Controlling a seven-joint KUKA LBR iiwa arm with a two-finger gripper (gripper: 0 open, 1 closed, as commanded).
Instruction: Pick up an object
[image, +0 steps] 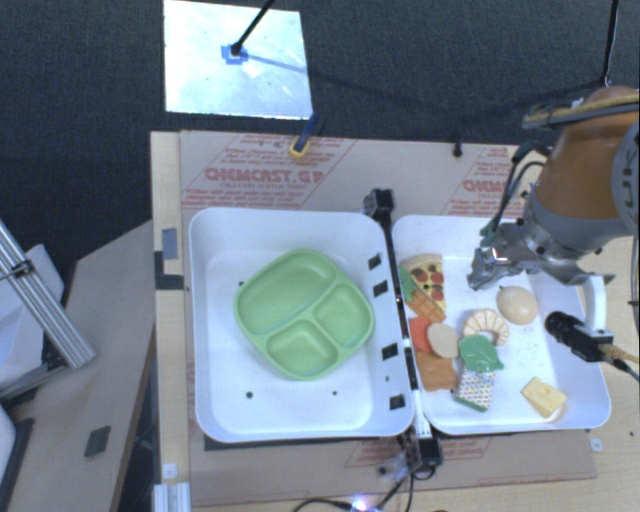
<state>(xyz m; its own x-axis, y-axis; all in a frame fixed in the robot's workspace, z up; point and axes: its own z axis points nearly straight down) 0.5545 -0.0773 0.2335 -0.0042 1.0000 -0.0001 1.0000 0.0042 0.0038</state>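
Beige and smooth, the toy egg (517, 303) near the right bin's (598, 395) far edge looks light, rigid and slippery; you would best grip it across its middle. Your gripper (489, 268) hovers just beside it, holding nothing; its spread I cannot tell.

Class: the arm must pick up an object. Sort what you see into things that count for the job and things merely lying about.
For the job: gripper; right bin; its toy foods, such as pizza slice, egg, cheese wedge.

Lying about: green divided plate in the left bin; foil sheet; yellow clip.
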